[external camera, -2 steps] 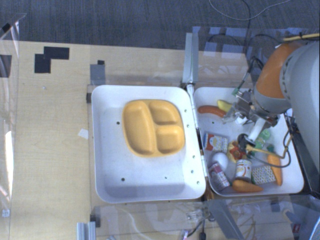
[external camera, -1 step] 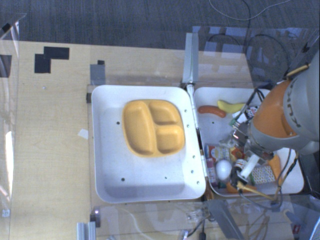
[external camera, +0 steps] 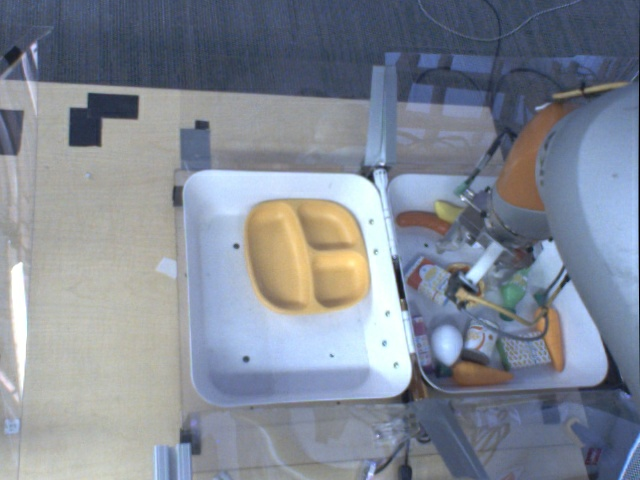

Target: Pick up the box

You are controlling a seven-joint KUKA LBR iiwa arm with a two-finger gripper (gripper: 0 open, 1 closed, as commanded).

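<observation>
A small red and white printed box (external camera: 432,278) lies flat at the left side of the right bin (external camera: 590,363). My gripper (external camera: 466,230) hangs low over the middle of that bin, just above and to the right of the box, at the end of the grey arm with its orange band (external camera: 520,183). Nothing shows held in it. A second small printed carton (external camera: 482,340) stands nearer the bin's front edge.
The right bin is crowded: a red sausage (external camera: 423,221), a yellow piece (external camera: 447,209), a white egg (external camera: 446,345), two carrots (external camera: 481,373) (external camera: 553,340), a green item (external camera: 513,293) and a grey mesh piece (external camera: 523,351). The left bin (external camera: 215,298) holds a yellow divided tray (external camera: 305,255).
</observation>
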